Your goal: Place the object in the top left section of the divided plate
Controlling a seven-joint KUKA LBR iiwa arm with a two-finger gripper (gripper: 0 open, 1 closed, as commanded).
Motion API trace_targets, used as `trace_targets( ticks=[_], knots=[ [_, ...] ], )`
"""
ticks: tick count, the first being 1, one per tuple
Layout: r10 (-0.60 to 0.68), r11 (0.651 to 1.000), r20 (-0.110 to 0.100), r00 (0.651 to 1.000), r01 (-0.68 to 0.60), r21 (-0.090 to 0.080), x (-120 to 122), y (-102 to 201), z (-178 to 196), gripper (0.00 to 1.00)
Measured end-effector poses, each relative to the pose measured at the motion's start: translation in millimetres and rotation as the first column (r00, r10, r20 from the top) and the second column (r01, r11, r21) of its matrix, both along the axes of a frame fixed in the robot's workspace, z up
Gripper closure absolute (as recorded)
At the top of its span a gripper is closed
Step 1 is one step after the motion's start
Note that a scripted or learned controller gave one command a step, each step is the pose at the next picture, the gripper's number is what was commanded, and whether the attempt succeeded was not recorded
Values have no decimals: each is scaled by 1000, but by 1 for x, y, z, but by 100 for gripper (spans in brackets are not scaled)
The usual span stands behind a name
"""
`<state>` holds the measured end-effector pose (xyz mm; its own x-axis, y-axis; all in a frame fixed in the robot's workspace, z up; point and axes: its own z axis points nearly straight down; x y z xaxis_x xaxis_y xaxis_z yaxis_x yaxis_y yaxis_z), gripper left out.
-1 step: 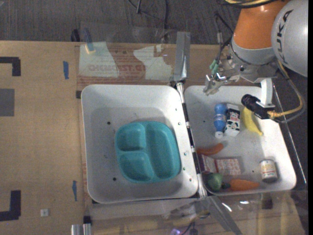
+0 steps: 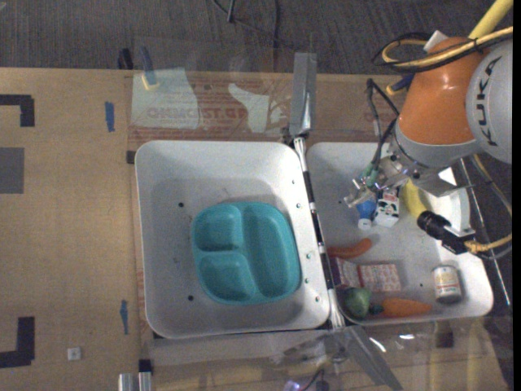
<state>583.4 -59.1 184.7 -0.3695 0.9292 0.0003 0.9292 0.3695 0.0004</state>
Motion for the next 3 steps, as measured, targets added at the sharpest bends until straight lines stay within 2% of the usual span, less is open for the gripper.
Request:
trace_targets(
  ticks=[1, 2, 3],
  knots=[
    [85, 996, -1, 996, -85, 1, -38, 62, 27, 100],
    [151, 988, -2, 988, -151, 0, -105, 153, 13, 100],
    [371, 929, 3, 929, -371, -1, -104, 208, 17, 100]
  ],
)
